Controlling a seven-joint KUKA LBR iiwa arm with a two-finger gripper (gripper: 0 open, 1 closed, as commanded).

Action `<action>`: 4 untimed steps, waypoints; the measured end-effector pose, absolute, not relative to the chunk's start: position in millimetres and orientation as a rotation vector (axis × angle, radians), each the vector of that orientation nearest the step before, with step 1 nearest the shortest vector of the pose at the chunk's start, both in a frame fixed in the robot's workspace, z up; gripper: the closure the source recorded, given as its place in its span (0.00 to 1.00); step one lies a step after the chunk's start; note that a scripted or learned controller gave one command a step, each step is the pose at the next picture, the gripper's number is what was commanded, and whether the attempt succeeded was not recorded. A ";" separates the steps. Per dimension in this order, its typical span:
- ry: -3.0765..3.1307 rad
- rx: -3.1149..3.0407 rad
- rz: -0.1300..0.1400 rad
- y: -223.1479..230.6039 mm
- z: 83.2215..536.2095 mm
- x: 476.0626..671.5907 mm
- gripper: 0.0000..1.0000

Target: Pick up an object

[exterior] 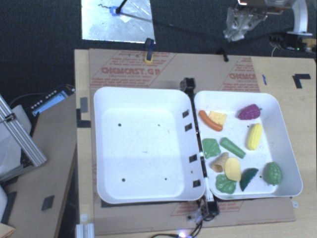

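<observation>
Toy foods, among them a yellow corn cob (254, 136), lie in the right bin (286, 133), well below the tool (235, 29), which hovers beyond the surface's far edge; its grip state is unclear.

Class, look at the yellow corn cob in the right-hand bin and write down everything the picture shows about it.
The corn cob is a small toy, bright yellow, with a glossy plastic look and faint ribbed rows of kernels. It lies flat on the floor of the right bin, its long axis running nearly up and down the view, tilted slightly. It sits in the bin's right half, below the purple toy and right of the green cucumber. Nothing appears to touch it, and the gripper hangs well above the bench, far from it.
</observation>
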State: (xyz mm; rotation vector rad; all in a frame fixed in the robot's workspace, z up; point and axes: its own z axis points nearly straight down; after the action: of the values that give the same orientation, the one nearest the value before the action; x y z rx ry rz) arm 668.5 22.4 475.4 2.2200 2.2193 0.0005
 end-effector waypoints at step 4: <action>2.220 2.219 0.002 -22.8 484.5 668.5 1.00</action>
State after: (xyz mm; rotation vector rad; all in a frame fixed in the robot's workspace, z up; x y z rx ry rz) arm 668.5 -22.8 484.5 2.2190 2.2199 0.0016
